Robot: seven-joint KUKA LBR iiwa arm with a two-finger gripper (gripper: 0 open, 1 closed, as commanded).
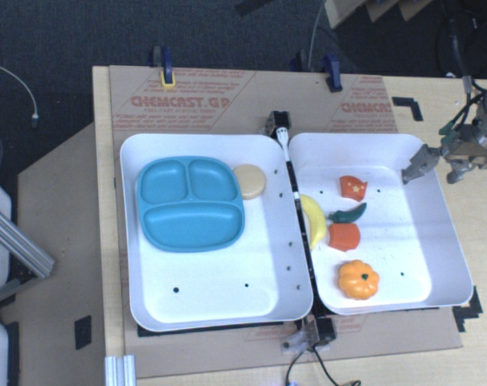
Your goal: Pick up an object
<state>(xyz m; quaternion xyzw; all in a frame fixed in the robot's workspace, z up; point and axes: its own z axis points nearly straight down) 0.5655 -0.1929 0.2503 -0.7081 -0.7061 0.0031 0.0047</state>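
The gripper (pixel 433 164), fingers spread and holding nothing, hovers at the right bin's (pixel 436 240) far right edge; no object is picked yet.

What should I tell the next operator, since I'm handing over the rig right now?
Gripper: at the right bin's upper right rim, holding nothing that I can see.
In the right bin: banana by the divider, red block, green pepper, red-orange piece, orange pumpkin.
In the left bin: blue divided plate and cream disc.
Done: nothing picked.
Left: choose an object, descend, grasp, lift.
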